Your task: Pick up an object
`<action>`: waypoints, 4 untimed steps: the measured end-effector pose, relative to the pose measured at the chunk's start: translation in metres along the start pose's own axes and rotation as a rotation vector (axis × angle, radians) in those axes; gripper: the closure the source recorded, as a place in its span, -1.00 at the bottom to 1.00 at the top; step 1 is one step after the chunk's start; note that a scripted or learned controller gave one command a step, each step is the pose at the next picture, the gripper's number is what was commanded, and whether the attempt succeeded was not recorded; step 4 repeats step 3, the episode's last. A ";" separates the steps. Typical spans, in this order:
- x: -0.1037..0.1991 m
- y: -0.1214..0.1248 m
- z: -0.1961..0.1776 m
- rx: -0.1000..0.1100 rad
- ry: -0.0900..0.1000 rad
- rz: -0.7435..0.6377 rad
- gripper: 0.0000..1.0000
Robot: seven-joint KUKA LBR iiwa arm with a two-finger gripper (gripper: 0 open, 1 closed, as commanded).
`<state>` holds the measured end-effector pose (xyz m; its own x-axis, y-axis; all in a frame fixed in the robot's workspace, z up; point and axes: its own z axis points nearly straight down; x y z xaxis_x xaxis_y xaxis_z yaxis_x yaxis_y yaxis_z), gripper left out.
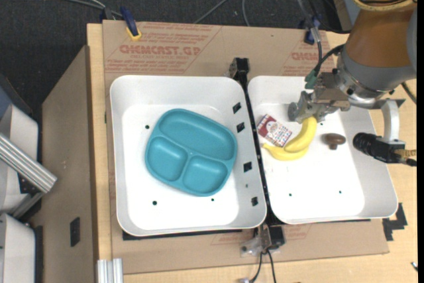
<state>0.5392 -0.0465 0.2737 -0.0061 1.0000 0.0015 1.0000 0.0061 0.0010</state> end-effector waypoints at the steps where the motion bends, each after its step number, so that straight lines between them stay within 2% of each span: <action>1: 0.044 0.010 0.022 0.005 0.001 0.001 1.00; 3: 0.139 0.028 0.050 0.001 0.000 0.001 1.00; 4: 0.139 0.028 0.050 0.001 0.000 0.001 1.00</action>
